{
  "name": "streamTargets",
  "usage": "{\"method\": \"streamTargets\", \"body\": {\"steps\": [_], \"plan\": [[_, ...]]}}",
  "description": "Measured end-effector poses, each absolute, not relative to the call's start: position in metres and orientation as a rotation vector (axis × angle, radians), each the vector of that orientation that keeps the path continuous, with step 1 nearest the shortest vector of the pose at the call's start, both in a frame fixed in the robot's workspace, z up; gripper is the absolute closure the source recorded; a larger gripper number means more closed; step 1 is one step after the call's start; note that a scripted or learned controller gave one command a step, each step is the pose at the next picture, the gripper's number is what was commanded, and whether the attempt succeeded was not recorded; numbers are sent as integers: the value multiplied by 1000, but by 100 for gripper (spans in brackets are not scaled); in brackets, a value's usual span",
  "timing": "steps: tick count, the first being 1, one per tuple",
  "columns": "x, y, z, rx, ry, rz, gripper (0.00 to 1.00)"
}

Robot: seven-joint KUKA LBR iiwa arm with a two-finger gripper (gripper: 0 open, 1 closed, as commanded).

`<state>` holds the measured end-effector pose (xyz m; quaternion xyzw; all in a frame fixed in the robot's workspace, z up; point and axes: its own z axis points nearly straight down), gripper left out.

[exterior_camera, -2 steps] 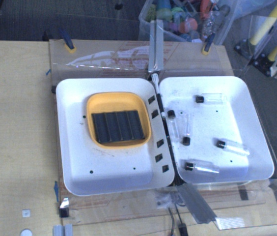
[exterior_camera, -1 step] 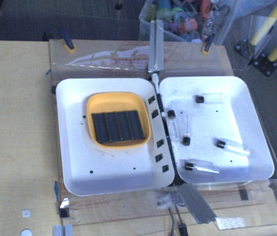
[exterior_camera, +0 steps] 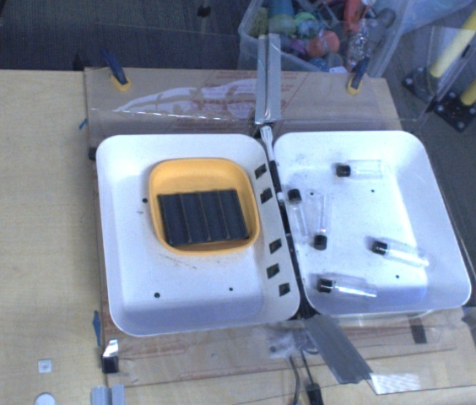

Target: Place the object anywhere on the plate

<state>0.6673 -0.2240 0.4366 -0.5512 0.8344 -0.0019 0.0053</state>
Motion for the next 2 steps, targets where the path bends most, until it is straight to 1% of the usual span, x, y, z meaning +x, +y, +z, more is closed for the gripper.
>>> {"method": "streamTargets", "body": {"steps": [2], "plan": [[668, -215, 436, -2499, 1890, -6, 100]]}}
